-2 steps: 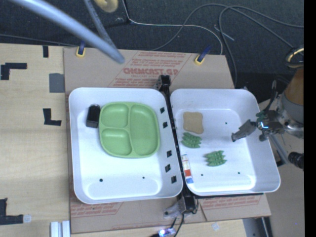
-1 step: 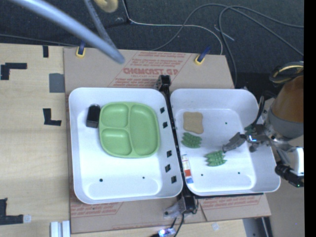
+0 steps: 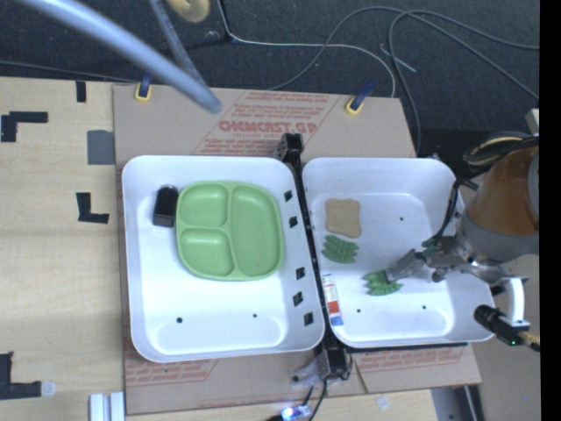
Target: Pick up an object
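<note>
Camera view: in the right bin (image 3: 438, 178) the gripper (image 3: 399, 272) reaches left, its fingers too blurred to tell their spread, its tip touching a green leafy piece (image 3: 380, 282). Nearby lie another green piece (image 3: 341, 250) and toast (image 3: 343, 217).

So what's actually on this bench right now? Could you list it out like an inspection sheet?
Surface: two white bins side by side, left bin and right bin, on a cardboard sheet.
Job's things: right bin holds a tan bread slice, a green leafy piece and a second green piece.
Clutter: left bin holds a green divided plate and a small black block.
End effector: end effector low in the right bin, tip beside the second green piece; a grasp cannot be confirmed.
Cables: thin cables across the dark area behind.
Surroundings: wooden bench with black marks.
</note>
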Robot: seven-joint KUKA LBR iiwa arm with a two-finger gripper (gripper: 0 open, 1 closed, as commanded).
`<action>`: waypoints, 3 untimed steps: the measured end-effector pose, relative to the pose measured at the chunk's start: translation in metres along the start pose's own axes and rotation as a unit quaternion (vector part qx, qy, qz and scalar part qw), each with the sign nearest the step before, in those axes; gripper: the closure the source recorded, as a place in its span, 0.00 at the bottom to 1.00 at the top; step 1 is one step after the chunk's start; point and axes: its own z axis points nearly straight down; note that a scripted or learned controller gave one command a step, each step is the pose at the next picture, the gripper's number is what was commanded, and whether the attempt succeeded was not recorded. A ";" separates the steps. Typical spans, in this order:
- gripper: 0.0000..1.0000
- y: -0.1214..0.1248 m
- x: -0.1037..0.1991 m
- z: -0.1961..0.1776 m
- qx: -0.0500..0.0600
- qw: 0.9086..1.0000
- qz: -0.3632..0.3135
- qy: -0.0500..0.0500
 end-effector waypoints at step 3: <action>1.00 0.006 -0.005 -0.039 -0.005 1.000 0.000 -0.002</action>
